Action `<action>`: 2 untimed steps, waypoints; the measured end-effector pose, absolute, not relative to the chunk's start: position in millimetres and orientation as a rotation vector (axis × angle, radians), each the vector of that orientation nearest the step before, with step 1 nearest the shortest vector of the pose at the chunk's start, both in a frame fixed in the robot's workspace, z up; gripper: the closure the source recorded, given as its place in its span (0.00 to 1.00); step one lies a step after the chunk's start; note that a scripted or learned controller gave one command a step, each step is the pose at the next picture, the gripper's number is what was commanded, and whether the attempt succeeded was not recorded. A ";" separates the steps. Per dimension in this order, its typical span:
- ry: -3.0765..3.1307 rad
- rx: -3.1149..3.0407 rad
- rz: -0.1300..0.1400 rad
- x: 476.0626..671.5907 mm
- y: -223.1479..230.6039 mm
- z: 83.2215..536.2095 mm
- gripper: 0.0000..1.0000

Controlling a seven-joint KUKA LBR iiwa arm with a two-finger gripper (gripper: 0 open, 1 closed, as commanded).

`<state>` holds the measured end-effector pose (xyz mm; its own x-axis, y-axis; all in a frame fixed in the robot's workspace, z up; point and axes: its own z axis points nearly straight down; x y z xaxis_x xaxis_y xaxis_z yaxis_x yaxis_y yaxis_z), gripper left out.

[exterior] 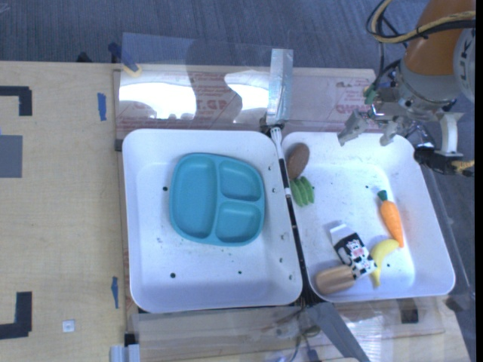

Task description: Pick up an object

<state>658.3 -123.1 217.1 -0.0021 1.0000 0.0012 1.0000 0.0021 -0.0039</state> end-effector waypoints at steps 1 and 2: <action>-2.158 -2.277 0.008 565.2 -193.3 151.7 0.00; -2.233 -2.219 -0.008 573.0 -143.2 285.5 0.00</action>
<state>573.0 -143.2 285.5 -0.0060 1.0000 -0.0011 1.0000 0.0060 0.0079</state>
